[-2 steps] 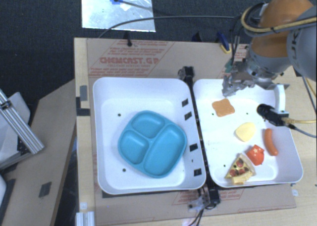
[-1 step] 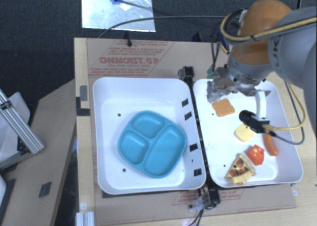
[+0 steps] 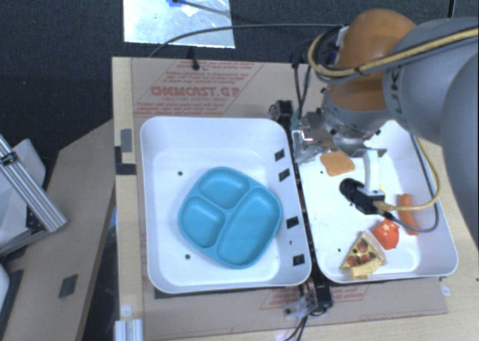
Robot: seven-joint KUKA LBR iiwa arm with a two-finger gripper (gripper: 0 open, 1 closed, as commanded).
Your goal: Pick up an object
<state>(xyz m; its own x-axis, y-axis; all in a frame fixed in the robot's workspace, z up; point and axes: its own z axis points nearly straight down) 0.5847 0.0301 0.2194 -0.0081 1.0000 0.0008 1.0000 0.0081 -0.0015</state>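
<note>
Sitting nearest the viewer, a toy pizza slice (image 3: 364,253) is lying flat in the right bin (image 3: 441,261), its yellow crust pointing at the front wall. Just beside the pizza slice, on its far right, a red piece (image 3: 386,235) is resting, and a little farther from the pizza slice in that same direction an orange stick (image 3: 406,209) is lying lengthwise. Well beyond the pizza slice, toward the back of the bin, a flat tan slice (image 3: 337,162) is showing at the wrist's edge.

The gripper (image 3: 313,140) is hanging low above that far end, farther from the pizza slice than the tan slice is, and the arm (image 3: 419,55) is covering it, so whether it is spread or pressed together cannot be told. Nothing is visibly being carried, so the pick is looking not yet done: closing on a piece and lifting are remaining. The tan slice seems the likeliest target, being thin and low. Far to the pizza slice's left, a blue plate (image 3: 228,216) is lying in the left bin (image 3: 161,182).
</note>
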